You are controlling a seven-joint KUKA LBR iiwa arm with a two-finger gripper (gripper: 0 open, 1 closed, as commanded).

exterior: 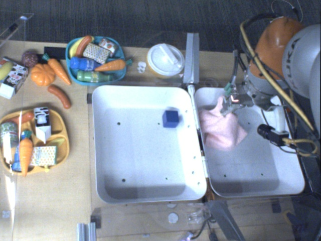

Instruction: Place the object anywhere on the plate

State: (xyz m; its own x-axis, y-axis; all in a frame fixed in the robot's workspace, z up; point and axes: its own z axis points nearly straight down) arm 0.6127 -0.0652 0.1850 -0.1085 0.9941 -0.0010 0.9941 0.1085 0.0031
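From the overhead camera view, two shallow white bins sit side by side on the bench. The left bin (115,185) holds a small blue cube (171,118) near its upper right part, and the right bin (261,182) holds a crumpled pink cloth (220,128) against its left wall. The gripper (231,100) hangs over the upper part of that cloth, and a peak of pink fabric rises to meet it, which suggests the cloth is pinched, though whether the gripper is open or closed cannot be told from this angle. No plate is plainly visible inside either bin; a round white lidded container (166,60) stands beyond the bins, well apart from the cloth, and it may or may not serve as the target. On the bench to the left lie a blue bowl of toy food (95,60), a yellow tray of toy food (35,140), a toy pumpkin (42,75) and a toy sausage (60,96). The risks from here seem to be a thin pinch slipping off soft fabric during lifting, the trailing cloth dragging on the divider between bins, and a release somewhere other than the plate.
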